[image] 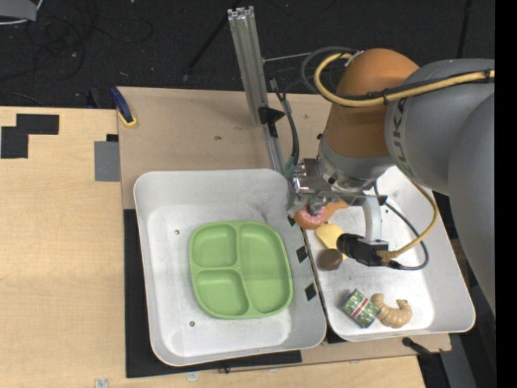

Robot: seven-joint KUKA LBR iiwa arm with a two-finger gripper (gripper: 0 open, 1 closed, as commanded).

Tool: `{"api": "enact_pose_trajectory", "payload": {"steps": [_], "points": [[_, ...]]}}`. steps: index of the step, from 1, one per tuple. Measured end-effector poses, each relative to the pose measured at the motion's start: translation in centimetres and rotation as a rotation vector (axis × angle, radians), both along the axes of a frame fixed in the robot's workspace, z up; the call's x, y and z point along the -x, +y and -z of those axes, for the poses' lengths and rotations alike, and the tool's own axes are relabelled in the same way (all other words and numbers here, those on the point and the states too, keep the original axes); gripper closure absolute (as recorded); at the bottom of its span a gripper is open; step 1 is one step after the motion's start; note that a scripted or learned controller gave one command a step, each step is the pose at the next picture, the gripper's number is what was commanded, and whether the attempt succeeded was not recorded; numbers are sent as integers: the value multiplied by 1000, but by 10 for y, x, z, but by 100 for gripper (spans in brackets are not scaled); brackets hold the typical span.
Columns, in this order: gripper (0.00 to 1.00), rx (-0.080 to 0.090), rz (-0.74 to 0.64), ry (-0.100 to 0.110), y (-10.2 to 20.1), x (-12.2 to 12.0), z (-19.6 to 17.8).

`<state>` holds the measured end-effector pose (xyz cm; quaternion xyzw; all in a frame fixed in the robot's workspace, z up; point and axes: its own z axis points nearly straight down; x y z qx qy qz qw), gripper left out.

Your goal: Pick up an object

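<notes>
Pink object (310,216) lies right under the tool (313,204) in the right bin (440,314), grip state unclear from above.

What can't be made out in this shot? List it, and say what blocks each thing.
- Gripper, camera view: the arm's wrist covers it, so how its fingers stand is unreadable.
- Pink object: half under the wrist; what it is stays unclear.
- Right bin: its upper part lies behind the arm.
- Brown round object and green packet: too small to identify; the print is illegible.
- Arm: cut off by the right edge.
</notes>
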<state>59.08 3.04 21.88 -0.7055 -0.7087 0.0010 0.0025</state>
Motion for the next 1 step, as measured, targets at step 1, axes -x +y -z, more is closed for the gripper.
{"api": "enact_pose_trajectory", "payload": {"steps": [1], "points": [[100, 0, -2, -2, 58, 11, -10]]}}
